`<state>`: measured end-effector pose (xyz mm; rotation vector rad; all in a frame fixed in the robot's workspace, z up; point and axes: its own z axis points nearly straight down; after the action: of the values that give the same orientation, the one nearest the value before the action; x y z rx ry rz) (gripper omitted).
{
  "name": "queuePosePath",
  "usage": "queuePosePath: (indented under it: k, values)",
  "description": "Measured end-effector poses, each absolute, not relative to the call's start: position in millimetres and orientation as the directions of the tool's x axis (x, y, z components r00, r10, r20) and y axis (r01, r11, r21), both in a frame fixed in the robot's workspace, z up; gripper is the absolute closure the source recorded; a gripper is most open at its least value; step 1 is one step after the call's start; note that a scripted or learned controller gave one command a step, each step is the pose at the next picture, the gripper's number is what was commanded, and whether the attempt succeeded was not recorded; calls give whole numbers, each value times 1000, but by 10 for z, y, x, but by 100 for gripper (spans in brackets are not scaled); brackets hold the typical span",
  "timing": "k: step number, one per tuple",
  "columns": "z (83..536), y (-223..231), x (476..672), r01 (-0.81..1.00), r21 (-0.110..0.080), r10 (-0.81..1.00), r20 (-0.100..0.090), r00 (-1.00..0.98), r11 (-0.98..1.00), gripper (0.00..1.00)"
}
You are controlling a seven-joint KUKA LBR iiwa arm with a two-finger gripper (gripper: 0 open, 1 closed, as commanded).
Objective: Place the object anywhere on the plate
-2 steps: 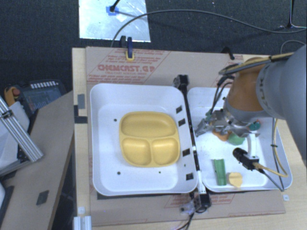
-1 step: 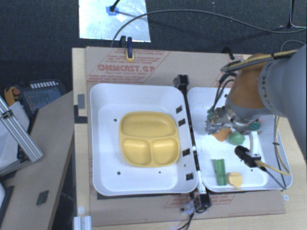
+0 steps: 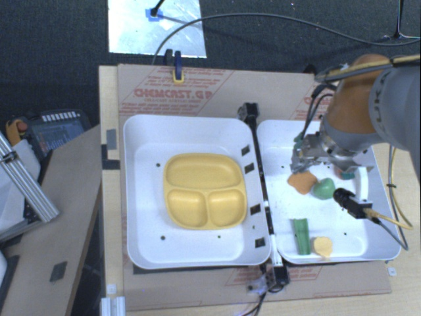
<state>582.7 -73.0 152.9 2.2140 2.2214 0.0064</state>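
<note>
Hovering over the orange piece (image 3: 302,182) in the right bin (image 3: 281,212), end effector (image 3: 304,165), aperture untellable; piece likely light, rigid, slippery, so grip its middle; plate (image 3: 202,170) sits left.

One gripper (image 3: 308,158) hangs over two white bins: the right bin (image 3: 378,239) beneath it and the left bin (image 3: 141,176) well away from it. One yellow plate (image 3: 204,189) with three compartments lies in the far bin. Four small pieces lie near the gripper: one orange piece (image 3: 302,182) just beside its tip, one round green piece (image 3: 323,188), one green stick (image 3: 301,236) and one yellow disc (image 3: 322,246). A fifth, teal piece (image 3: 346,172) may sit behind the gripper, half hidden.
</note>
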Motion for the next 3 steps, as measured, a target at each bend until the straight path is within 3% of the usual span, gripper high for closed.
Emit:
queuePosePath:
  k: [2,3]
  values:
    - [2709,-759,5825,1000,8,1000,-1,-4,4,100]
    - [2737,-234,5704,1000,2,1000,2,-9,9,100]
